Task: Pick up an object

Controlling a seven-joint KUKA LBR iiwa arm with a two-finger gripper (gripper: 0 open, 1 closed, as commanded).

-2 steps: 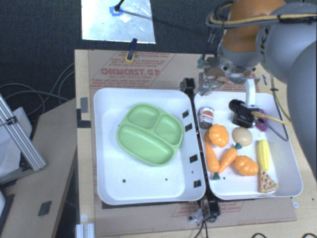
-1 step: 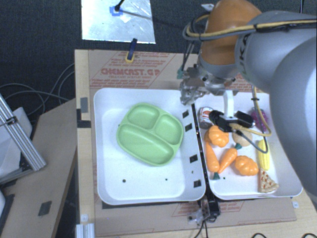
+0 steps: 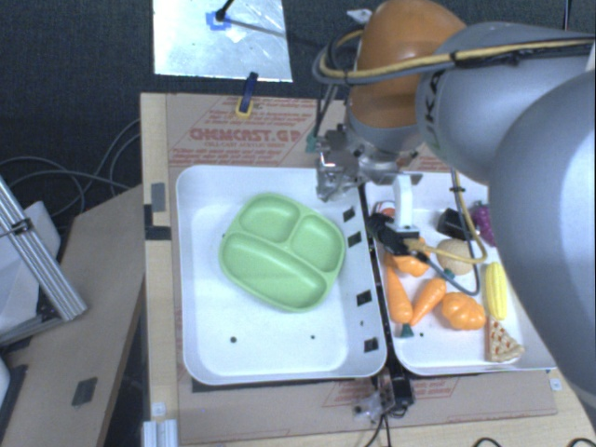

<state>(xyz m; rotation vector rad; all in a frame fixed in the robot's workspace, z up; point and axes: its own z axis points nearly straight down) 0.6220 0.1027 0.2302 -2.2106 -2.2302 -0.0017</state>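
My grey arm (image 3: 521, 101) looms nearest the lens. The left shallow white bin (image 3: 200, 343) bears a green divided plastic plate (image 3: 282, 250), which I judge too broad and flat to grip. My gripper (image 3: 329, 184) hangs over the far end of the wall between the bins; parted or closed, I cannot tell. Better to shift right into the right shallow white bin (image 3: 438, 366) and close across the orange toy carrot (image 3: 399, 294). A second carrot (image 3: 429, 296) lies just beside it, and the yellow toy corn cob (image 3: 496, 287) is near.

A divided plate (image 3: 279, 250) lies in the left bin (image 3: 200, 343). The right bin (image 3: 447, 363) holds carrots (image 3: 399, 291) near the shared wall, a corn cob (image 3: 496, 287) to their right, and a pizza slice (image 3: 503, 343) before the cob.
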